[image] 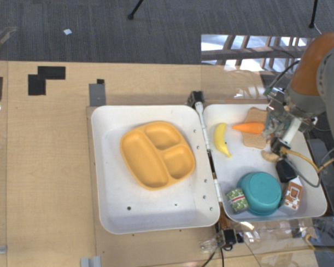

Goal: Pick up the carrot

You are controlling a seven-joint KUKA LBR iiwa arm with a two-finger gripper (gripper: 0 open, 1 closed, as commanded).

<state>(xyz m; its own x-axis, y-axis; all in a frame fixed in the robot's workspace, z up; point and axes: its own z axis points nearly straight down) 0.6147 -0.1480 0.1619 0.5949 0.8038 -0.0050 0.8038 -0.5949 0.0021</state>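
Right bin (317,207): carrot (249,128) at far end, lying across a tan bread slice (257,139); banana (221,139) just left; teal bowl (260,193) nearer; tool (276,133) at carrot's thick end, grip state cannot be told; left bin (112,214): yellow divided plate (157,154).

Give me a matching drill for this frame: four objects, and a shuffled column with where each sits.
Objects:
1. carrot
2. banana
3. yellow divided plate
4. teal bowl

Places:
A. left bin, near its middle
B. right bin, near edge
C. right bin, far end, lying on a tan slice beside the gripper
D. right bin, along the divider side

Pairs: 1-C, 2-D, 3-A, 4-B
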